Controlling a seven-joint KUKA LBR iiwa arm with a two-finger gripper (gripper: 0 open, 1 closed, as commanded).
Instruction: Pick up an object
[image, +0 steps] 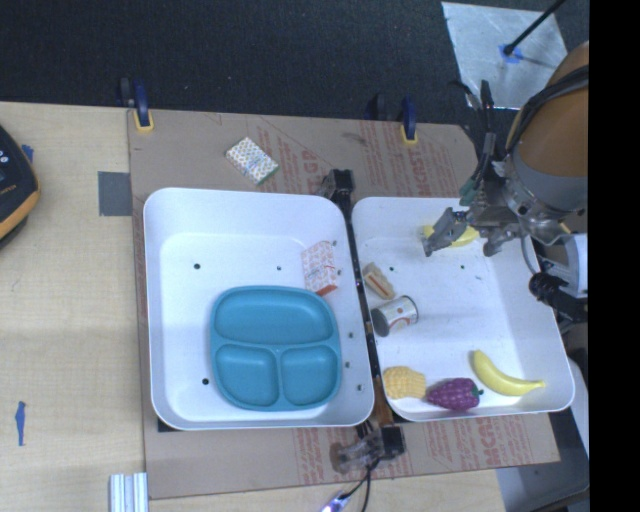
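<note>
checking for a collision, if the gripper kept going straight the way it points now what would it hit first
The gripper points down into the right bin, just over a yellow object near the far wall. It would probably meet that first, though depth is unclear.

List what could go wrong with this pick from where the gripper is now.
1. The gripper sits over a yellow object close to the right bin's far wall; the fingers could hit that wall or nudge the object away.
2. Most of the yellow object is hidden, so the grasp may well miss or slip.

Pale wood bench (70, 330), brown cardboard sheet (300, 150) clamped on top, dark carpet floor (250, 45) beyond.
</note>
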